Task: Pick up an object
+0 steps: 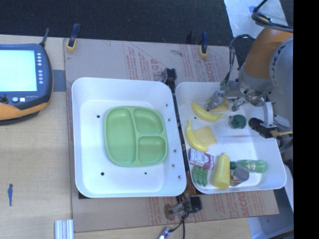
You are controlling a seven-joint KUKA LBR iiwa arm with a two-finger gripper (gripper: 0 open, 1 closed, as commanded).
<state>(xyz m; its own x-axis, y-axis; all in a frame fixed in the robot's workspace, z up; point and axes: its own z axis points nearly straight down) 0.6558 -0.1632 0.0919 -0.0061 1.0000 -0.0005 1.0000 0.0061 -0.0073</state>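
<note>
Right bin, shallow white plastic [271, 183] — holds every loose item; any of them could be the thing to pick up.

- Upper curved yellow plastic banana [205, 113], smooth and glossy, lying at the far left of the bin. The grey metal gripper [223, 99] hangs just over its right end; whether its jaws stand apart or together cannot be told, and nothing is visibly held between them.
- Second yellow banana [192, 136], touching a flat pale-yellow wedge, cheese-like [207, 134].
- Small dark-green round piece [238, 121], alone near the arm.
- Red-and-white printed carton [201, 158]; green ridged vegetable piece [199, 175] just below it.
- Yellow squeeze bottle [222, 171], green bottle lying on its side [251, 166], grey-topped can [240, 175] — all crowded at the near wall.

Left bin, white plastic [84, 133] — carries a light-green three-compartment moulded tray [135, 136].

Risks, as judged:
- The banana is slick, curved and tapering; a pinch at its end would likely squeeze it out sideways.
- It lies close to the bin wall, so a descending finger may strike the rim or the bin floor.
- The near-wall cluster is packed tight — a grasp there could catch two items or topple the bottle.
- The round green piece may roll off at a touch.
</note>
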